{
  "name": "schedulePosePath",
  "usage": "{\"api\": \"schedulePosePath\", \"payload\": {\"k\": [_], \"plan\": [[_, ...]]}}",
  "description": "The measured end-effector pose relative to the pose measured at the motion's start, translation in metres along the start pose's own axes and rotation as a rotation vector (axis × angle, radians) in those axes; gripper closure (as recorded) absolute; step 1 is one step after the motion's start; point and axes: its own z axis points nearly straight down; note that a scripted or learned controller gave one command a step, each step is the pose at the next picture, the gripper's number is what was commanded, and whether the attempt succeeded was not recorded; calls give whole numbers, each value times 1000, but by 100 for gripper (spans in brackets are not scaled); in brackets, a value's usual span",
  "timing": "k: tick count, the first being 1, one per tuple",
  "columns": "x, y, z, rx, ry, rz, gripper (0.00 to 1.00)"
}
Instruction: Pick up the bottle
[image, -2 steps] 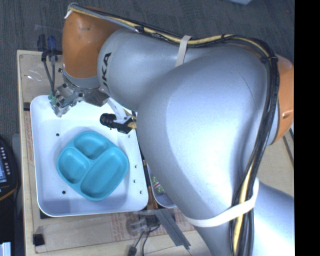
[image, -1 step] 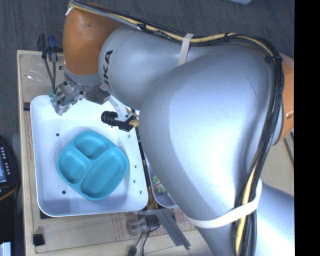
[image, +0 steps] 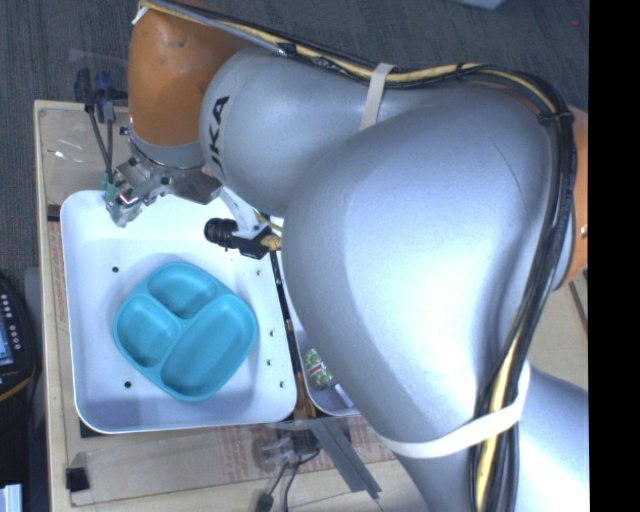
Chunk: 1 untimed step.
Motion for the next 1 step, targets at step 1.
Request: {"api": "schedulePosePath", "payload": {"k": [1], "plan": [[0, 0, -9, 0, -1, -2, 100]]}}
